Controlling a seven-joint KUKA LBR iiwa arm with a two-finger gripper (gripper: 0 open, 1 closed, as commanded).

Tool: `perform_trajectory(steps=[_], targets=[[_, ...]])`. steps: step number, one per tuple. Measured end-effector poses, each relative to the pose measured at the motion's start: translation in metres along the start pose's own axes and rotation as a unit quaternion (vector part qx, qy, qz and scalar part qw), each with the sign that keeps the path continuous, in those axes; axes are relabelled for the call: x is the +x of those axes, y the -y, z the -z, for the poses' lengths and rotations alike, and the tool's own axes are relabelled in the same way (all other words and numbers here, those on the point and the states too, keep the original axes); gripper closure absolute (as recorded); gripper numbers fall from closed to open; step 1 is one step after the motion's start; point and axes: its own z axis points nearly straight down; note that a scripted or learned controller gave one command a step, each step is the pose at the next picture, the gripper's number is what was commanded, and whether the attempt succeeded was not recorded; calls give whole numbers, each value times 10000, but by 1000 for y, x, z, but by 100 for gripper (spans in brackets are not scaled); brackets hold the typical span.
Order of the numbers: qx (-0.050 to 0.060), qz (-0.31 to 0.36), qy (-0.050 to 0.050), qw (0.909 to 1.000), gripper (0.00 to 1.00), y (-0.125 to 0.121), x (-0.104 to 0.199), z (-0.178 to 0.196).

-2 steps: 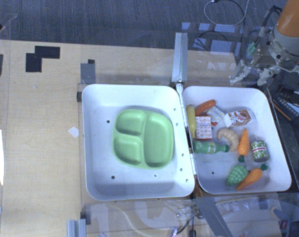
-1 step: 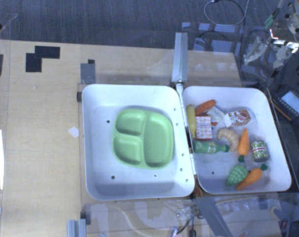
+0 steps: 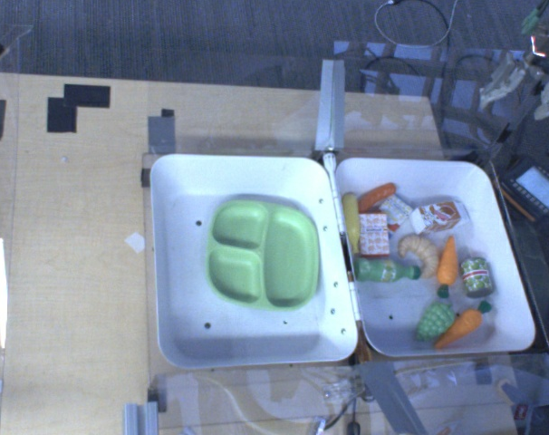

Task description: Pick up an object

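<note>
Toy carrots (image 3: 457,328) and grapes (image 3: 435,320) crowd the right bin's (image 3: 510,243) near corner; the claw (image 3: 515,75) hangs beyond its far right corner, finger state unclear.

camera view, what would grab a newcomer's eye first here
The big green divided plate lies alone in the middle of the left bin. Next comes the colourful jumble of toy food in the right bin: two carrots, a green grape bunch, a croissant, a corn cob and a green bottle lying on its side. Black cables loop over the dark floor beyond the bench.
</note>
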Motion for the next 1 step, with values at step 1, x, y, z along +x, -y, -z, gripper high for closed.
perform_trajectory(steps=[1], targets=[[10, -428, 0, 9991, 0, -2, -7, 11]])
